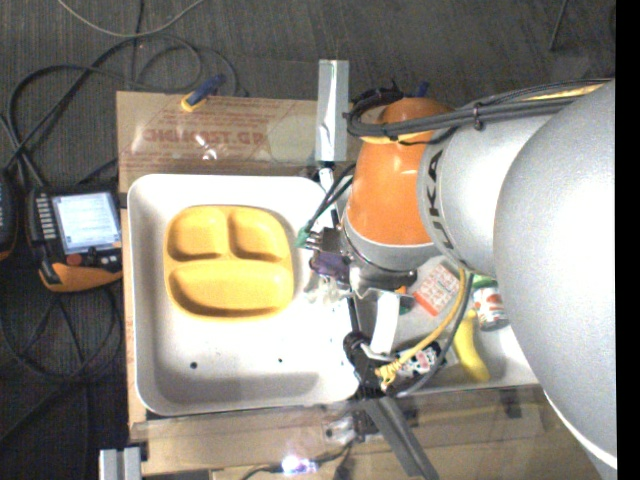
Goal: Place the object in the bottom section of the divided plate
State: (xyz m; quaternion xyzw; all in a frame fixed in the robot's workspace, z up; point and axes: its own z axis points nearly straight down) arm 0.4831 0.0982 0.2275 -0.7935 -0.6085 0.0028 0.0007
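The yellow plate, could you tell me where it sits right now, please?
The plate lies in the left bin, toward its upper left, left of the arm.

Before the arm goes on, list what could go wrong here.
1. The arm covers most of the right bin, so the banana and can there are half hidden; a grasp may well miss.
2. The cables hanging at the wrist lie close to the bins' shared edge and could snag.
3. The plate sits loose in the left bin; a hard drop might shift it.
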